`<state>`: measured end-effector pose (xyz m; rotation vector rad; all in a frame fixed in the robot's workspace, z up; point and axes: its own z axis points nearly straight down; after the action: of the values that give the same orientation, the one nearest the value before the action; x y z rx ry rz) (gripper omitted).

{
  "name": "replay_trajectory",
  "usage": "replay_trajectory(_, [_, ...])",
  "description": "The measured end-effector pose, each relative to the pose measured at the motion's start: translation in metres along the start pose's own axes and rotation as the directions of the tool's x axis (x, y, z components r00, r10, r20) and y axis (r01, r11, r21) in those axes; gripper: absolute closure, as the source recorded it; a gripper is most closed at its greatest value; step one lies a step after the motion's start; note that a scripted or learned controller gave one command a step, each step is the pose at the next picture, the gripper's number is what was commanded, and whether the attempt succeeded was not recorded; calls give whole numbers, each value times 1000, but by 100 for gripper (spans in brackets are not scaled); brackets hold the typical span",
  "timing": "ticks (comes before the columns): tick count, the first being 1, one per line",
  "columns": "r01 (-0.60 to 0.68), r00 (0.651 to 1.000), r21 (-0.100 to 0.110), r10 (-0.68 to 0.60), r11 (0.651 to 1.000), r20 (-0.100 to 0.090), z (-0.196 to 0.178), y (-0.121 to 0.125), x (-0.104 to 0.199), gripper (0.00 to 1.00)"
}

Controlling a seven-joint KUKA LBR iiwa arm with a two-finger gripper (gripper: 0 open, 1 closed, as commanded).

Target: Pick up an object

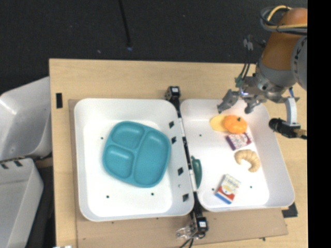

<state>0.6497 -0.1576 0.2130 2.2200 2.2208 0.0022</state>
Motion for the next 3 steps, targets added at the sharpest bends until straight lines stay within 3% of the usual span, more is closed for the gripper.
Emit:
replay_trajectory(2, [1,1000,4,-1,1000,2,103,1,1,0])
replay_trajectory(3, [0,1000,2,0,1000,2,111,1,0,0])
